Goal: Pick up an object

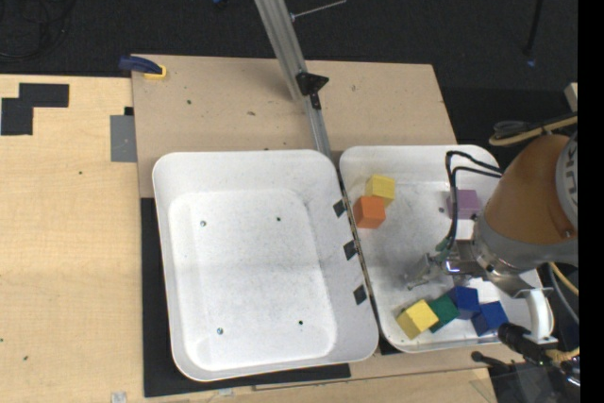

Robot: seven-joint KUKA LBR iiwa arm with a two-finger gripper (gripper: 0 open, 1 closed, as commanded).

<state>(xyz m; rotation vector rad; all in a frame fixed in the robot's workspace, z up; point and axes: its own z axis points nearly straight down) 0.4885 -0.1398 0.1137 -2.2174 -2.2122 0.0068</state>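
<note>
Here the arm (528, 203) bends low, end effector (427, 273) inside the right bin (415, 167).

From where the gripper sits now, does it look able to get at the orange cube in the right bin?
Probably yes. The orange cube lies in the right white bin with bare floor between it and the gripper. A yellow cube touches its far side, which may crowd one finger.
</note>
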